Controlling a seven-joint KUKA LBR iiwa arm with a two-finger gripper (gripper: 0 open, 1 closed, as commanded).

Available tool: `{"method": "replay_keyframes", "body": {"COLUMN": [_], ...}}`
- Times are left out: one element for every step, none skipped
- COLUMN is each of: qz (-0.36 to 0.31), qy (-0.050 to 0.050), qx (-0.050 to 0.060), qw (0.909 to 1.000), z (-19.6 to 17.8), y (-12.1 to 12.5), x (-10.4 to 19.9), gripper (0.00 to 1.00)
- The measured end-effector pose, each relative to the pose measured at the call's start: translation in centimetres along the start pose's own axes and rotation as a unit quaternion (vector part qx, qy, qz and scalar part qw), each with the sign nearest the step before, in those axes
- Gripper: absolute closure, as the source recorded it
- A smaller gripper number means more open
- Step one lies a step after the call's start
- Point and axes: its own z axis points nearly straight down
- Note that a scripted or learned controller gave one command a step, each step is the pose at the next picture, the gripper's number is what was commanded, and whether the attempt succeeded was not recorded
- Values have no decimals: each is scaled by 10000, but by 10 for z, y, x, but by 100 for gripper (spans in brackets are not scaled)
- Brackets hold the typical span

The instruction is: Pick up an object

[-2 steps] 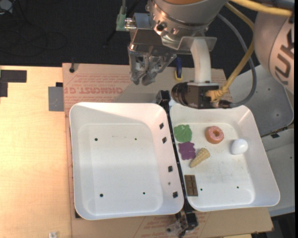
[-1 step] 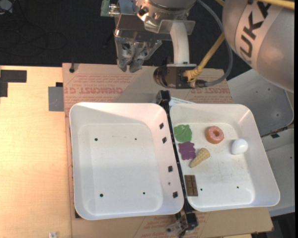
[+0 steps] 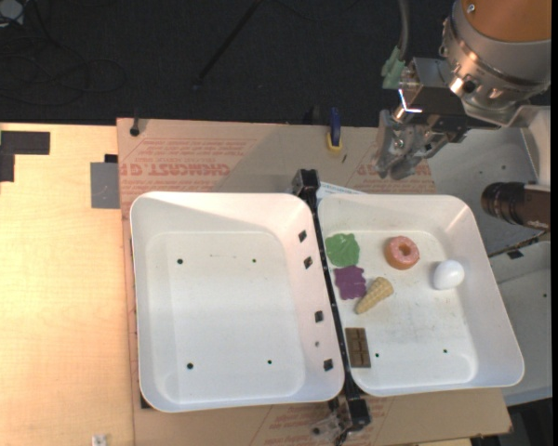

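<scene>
Camera view: grey arm with the orange band comes in at upper right, two-finger gripper (image 3: 402, 159) hanging above the far rim of the right-hand shallow white plastic bin (image 3: 484, 258), well above the contents. Fingertips look close together with nothing between them, but they're small and blurred against the bench, so I can't tell if they're spread or pressed. Candidates all sit in the right bin, toward its upper left part: green leafy-looking toy (image 3: 342, 248) next to the divider, purple lumpy toy (image 3: 350, 281) just below it, tan ridged cone-shaped piece (image 3: 375, 295) just beside the purple one, orange ring doughnut (image 3: 402, 252) further right, white ball (image 3: 446, 273) right of that. Small brown rectangular block (image 3: 356, 347) lies lower, near the divider. Left-hand white bin (image 3: 158, 286) holds nothing I can make out. Progress: nothing gripped, nothing lifted, everything rests on the bin floor. My read is the pick hasn't started; what's left is choosing a target, descending, closing, lifting. Doughnut and ball have the most free room around them; the green/purple/cone cluster is tight.
</scene>
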Motion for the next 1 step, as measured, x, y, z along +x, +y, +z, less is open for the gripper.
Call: {"method": "replay_keyframes", "body": {"qz": [-51], "qy": [-2], "qx": [41], "qw": [10000], "z": [212], "y": [-3], "x": [25], "gripper": [100]}}
